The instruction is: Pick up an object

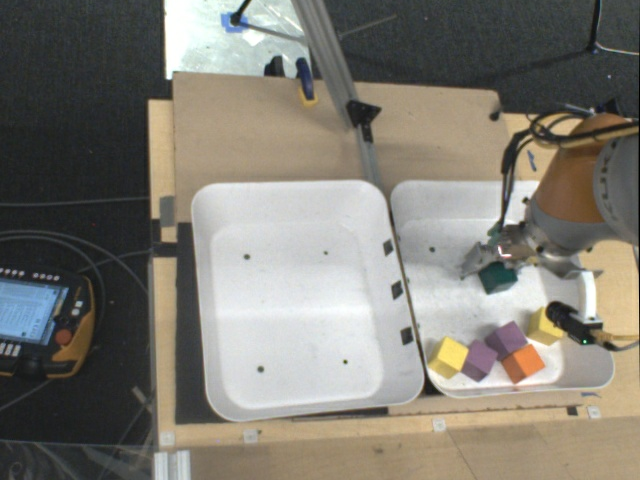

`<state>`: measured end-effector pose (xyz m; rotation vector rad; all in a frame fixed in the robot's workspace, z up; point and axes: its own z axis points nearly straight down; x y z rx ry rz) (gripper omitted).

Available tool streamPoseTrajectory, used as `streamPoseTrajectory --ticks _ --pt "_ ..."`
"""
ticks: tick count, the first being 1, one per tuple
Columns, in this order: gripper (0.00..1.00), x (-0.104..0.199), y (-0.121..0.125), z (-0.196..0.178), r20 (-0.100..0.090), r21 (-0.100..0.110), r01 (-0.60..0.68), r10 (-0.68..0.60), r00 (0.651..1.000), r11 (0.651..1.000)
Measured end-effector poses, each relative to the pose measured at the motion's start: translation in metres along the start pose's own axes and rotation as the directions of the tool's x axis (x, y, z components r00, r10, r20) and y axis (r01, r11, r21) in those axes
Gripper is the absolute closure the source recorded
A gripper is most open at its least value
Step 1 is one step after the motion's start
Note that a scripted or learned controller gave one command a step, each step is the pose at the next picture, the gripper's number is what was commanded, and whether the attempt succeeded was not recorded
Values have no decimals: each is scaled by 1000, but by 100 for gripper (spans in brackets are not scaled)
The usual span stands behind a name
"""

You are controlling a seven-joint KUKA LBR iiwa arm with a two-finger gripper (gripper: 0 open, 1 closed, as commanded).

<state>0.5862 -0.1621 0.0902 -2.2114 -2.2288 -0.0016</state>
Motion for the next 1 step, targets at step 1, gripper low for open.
streamPoseTrajectory --ticks 1 --pt "100 -3 2 -12 3 -5 -1 1 1000 1000"
